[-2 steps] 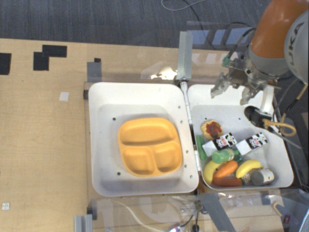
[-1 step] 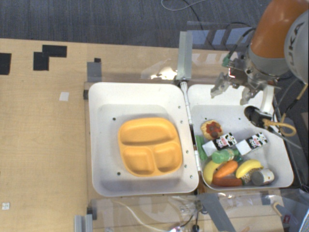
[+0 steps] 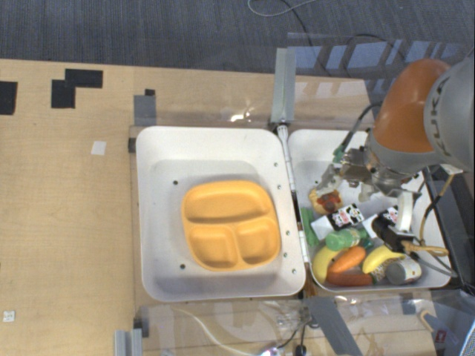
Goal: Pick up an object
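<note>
Plastic toy carrot [image 3: 347,259] beside the yellow banana [image 3: 323,261] looked light, stiff; we'd grip it mid-body. Our gripper's [image 3: 355,185] state we couldn't tell.

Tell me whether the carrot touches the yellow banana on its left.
Touching: in the camera view the carrot lies against the banana, with no gap showing between them.

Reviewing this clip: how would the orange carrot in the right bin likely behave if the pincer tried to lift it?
The carrot looks smooth and tapered, so it may slip from a pinch. Its rounded shape suggests it could roll if nudged. It lies packed against a banana and other toys, so neighbours would probably shift with it.
</note>
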`<state>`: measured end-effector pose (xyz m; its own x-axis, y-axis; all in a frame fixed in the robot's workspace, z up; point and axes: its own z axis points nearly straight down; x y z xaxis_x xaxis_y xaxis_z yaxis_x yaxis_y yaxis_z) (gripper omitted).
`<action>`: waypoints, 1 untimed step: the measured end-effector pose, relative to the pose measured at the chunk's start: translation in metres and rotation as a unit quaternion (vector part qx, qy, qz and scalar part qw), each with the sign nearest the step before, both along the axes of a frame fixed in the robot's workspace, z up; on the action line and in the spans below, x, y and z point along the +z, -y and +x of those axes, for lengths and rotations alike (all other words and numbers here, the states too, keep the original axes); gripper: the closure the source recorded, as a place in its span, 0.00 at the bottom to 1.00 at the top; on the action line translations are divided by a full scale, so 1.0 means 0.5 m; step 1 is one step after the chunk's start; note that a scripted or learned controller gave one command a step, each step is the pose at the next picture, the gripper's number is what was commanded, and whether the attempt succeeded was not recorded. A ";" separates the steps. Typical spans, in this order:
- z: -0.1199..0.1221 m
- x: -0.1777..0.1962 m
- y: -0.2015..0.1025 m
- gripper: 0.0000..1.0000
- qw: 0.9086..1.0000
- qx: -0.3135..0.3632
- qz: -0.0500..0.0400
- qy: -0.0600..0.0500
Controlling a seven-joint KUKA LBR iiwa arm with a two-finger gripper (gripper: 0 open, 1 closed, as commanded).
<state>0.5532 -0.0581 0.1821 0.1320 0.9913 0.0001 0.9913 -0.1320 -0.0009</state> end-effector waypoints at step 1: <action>0.045 -0.186 0.091 0.00 0.999 -0.031 0.000 0.008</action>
<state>0.5756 -0.1035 0.0892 0.1939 0.9810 0.0030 0.9809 -0.1939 0.0148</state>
